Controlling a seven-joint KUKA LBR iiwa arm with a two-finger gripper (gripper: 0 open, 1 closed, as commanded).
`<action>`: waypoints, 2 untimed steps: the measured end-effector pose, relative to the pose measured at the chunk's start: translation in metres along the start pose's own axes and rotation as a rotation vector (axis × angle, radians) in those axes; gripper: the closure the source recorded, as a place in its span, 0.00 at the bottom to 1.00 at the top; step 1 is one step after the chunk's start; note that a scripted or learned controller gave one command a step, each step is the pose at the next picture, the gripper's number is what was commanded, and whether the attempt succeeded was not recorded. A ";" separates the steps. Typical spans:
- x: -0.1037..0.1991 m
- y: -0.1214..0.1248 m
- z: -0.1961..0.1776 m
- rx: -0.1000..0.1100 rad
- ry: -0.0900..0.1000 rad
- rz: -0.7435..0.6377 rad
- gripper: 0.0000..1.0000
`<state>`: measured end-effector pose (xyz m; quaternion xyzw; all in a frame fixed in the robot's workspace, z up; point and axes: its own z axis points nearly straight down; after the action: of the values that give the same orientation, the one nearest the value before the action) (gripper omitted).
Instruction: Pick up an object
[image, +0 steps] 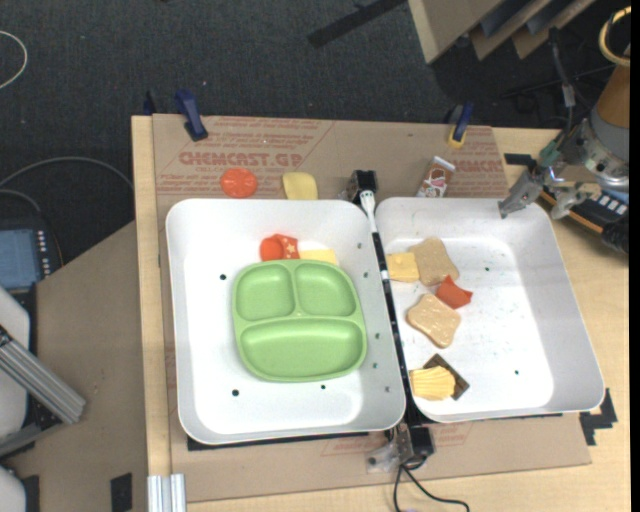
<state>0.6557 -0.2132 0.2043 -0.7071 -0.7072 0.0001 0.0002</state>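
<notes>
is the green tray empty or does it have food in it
Empty. All three compartments of the green tray show bare green; the red piece lies beyond its far rim in the left bin.

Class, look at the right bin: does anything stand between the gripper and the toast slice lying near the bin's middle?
Nothing visible does. The gripper hangs over the right bin's far right corner, and bare white floor lies between it and the toast slice. The red piece touches the slice's upper right edge, beside that path.
</notes>
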 end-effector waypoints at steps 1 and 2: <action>0.073 -0.062 0.076 0.012 0.006 -0.004 0.00; 0.112 -0.093 0.118 0.006 0.004 -0.002 0.00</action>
<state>0.5630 -0.1011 0.0859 -0.7062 -0.7080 0.0009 0.0037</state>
